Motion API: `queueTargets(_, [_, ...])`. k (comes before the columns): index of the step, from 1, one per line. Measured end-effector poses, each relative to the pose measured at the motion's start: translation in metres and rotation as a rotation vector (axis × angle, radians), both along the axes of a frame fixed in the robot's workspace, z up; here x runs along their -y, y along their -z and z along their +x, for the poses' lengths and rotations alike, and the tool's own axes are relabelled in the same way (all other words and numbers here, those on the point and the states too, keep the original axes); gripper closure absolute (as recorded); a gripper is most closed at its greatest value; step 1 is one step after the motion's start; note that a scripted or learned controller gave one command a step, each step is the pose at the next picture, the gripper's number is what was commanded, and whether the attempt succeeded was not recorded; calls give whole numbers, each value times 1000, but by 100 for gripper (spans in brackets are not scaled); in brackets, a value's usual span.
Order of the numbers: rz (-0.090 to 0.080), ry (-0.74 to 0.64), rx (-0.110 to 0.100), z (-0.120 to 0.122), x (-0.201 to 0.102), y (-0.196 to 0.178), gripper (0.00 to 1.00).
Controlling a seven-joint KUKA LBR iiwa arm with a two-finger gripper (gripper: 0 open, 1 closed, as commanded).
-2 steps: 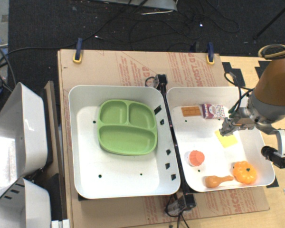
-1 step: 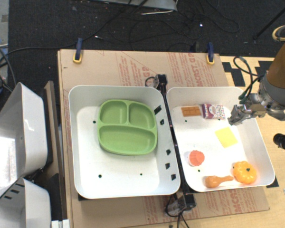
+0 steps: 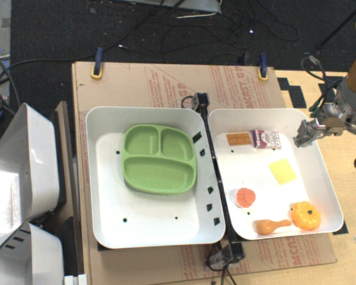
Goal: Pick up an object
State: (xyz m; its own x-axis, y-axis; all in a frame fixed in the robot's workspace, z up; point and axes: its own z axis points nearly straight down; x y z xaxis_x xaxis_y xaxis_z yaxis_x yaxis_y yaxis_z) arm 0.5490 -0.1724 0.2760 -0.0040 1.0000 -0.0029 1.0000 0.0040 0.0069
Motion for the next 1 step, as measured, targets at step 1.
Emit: queueTargets(1, [3, -3, -9, 10, -56, 17, 100])
